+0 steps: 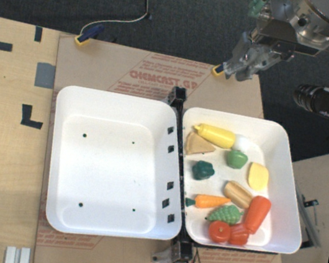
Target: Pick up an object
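The right bin (288,157) holds several toy foods: a yellow corn cob (214,134), a tan wedge (198,145), a green pepper (236,159), a yellow lemon (258,176), dark green broccoli (203,170), a tan roll (238,194), an orange carrot (210,201), a long red-orange piece (257,213), a green bumpy piece (225,215) and a red tomato (219,231). My gripper (240,69) hangs high above the bench beyond the right bin's far edge. It is open, with nothing between its fingers.
The left bin (62,141) sits beside the right one, joined by black clips (174,167) along the shared wall. Both rest on a cardboard sheet (155,79). A cable with a yellow clamp (88,34) lies at the back left.
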Robot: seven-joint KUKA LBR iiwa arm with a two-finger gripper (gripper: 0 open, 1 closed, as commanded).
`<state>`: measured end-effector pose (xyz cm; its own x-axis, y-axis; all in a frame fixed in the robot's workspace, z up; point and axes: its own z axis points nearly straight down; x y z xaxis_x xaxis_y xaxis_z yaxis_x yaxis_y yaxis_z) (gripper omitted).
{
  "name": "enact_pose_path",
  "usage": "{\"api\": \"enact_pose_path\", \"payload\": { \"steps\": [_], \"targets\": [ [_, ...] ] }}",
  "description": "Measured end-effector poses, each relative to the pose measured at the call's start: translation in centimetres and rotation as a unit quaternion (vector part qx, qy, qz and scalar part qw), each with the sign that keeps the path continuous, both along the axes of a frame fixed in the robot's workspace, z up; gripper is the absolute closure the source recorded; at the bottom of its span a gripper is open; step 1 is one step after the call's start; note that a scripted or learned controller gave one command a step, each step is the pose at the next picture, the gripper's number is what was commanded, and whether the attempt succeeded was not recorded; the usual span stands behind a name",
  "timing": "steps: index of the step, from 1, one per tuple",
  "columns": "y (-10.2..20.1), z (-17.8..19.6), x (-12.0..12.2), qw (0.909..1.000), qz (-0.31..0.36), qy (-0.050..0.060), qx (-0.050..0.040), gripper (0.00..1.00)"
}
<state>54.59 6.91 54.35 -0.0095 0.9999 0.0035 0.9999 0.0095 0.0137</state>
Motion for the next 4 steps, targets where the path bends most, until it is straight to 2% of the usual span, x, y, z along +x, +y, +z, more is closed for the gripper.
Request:
{"api": "enact_pose_path", "payload": {
  "steps": [1,2,3,4],
  "targets": [
    [11.2,-11.4,-0.9,0.9999,0.002,0.013,-0.0024,1.00],
    [14.8,-0.2,-3.7,1.0000,-0.001,0.002,0.0008,1.00],
    [15.0,-23.9,-5.2,0.9999,-0.004,0.015,-0.0054,1.00],
    [6.1,-23.0,-6.3,0.9999,-0.008,0.009,-0.0032,1.00]
  ]
}}
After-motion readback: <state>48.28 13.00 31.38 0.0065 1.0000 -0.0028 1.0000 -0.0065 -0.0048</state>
